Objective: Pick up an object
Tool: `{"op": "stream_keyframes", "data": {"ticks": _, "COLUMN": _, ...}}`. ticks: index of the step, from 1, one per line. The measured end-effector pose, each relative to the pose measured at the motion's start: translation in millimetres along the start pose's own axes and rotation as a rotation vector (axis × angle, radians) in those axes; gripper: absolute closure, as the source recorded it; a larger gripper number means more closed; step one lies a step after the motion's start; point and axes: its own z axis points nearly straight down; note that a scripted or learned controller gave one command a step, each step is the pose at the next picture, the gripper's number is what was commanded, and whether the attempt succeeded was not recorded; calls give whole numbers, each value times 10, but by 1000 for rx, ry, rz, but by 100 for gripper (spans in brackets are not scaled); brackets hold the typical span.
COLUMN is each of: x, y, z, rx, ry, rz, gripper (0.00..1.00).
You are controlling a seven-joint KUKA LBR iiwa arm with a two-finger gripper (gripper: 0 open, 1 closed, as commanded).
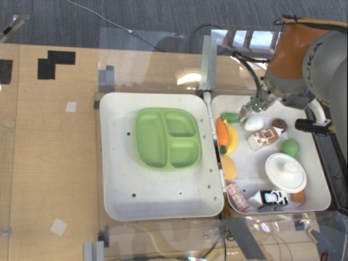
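White glossy egg point(253, 124) beneath claw point(252, 109)

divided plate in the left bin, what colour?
Light green. The divided plate shows plainly in the camera view, lying flat in the left bin.

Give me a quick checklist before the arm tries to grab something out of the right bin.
1. Tool over the right bin: ok, near its upper left part.
2. Target close by: ok, a white egg-shaped object lies just below the tool.
3. Object already held: cannot tell.
4. Room around the target: not ok, banana, carrot and a brown-and-white toy crowd it.
5. Green plate out of the way: ok, in the left bin.
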Motion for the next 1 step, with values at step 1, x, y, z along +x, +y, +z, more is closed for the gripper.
{"op": "stream_keyframes", "data": {"ticks": 1, "x": -482, "y": -666, "z": -392, "rx": -12, "ry": -17, "rz": -273, "gripper": 100}}
